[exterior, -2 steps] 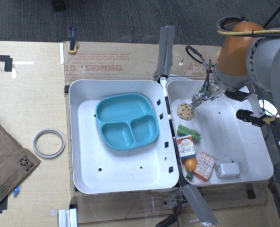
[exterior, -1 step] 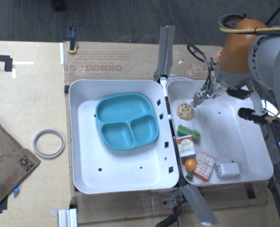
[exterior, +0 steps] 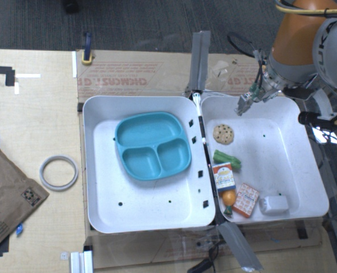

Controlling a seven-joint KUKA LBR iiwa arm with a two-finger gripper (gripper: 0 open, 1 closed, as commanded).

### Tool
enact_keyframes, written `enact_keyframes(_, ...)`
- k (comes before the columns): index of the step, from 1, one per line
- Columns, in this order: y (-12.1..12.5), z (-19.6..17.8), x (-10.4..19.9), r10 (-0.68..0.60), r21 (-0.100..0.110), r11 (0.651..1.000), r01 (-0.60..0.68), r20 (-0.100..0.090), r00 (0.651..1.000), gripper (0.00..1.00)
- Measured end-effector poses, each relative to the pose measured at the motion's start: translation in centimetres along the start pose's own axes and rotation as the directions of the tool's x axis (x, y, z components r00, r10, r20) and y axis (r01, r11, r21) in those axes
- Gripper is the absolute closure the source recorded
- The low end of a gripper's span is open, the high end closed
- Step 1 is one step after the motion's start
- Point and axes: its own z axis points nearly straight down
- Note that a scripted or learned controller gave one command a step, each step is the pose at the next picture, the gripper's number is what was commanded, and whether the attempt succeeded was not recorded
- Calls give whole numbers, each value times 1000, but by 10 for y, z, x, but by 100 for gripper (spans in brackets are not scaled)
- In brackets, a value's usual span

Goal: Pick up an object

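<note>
Over the far edge of the right bin (exterior: 304, 152) hangs the gripper (exterior: 245, 106); whether it is apart or together I cannot tell. The cookie (exterior: 223, 133) lies nearest, just below and slightly left of it on the bin floor, round, so no grasp axis matters.
</note>
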Motion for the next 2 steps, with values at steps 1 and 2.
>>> enact_keyframes(1, 9, 10, 65, -2, 3, 1000, 2, -2, 1000, 100)
enact_keyframes(2, 28, 9, 30, 22, 2, 1000, -22, 0, 1000, 100)
